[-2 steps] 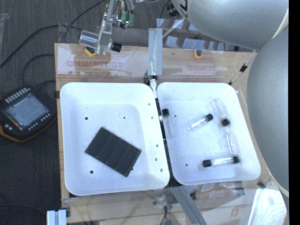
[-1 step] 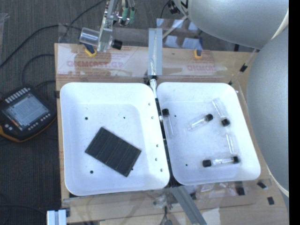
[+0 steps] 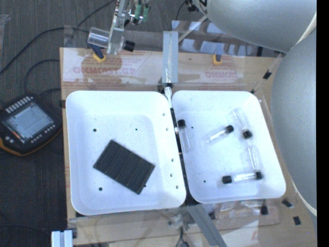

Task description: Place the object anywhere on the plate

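Observation:
The dark ribbed rectangular plate (image 3: pixel 124 166) lies flat and askew in the left bin (image 3: pixel 82 107). Several clear vials with black caps lie in the right bin (image 3: pixel 267 138), among them one by the left wall (image 3: pixel 184 137), one in the middle (image 3: pixel 219 133) and one near the front (image 3: pixel 242 177). My gripper (image 3: pixel 116 37) hangs high beyond the far edge of the left bin. It is shut across a clear vial (image 3: pixel 98 37) held crosswise, its black cap (image 3: pixel 128 46) pointing right.
The big grey arm (image 3: pixel 257 9) covers the top right and overhangs the right bin's right side. A metal divider post (image 3: pixel 170 55) stands behind the seam between the bins. A teach pendant (image 3: pixel 26 122) lies left of the bench.

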{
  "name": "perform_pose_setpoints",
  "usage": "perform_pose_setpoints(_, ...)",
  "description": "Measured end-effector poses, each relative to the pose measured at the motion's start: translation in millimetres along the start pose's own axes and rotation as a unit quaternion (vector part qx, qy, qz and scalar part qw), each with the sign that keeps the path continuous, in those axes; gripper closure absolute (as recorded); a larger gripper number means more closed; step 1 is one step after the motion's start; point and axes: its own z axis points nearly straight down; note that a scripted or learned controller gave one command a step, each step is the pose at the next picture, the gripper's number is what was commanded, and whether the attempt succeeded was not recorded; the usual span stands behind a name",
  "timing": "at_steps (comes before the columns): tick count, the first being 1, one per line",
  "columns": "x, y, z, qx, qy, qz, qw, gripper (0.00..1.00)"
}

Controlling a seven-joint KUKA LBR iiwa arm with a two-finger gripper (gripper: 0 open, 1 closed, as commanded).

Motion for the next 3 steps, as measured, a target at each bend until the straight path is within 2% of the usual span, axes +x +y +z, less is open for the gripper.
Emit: perform_pose_setpoints(3, -5.7, 1.9, -21.4, 0.001, -0.002, 0.001, 1.0, 1.0)
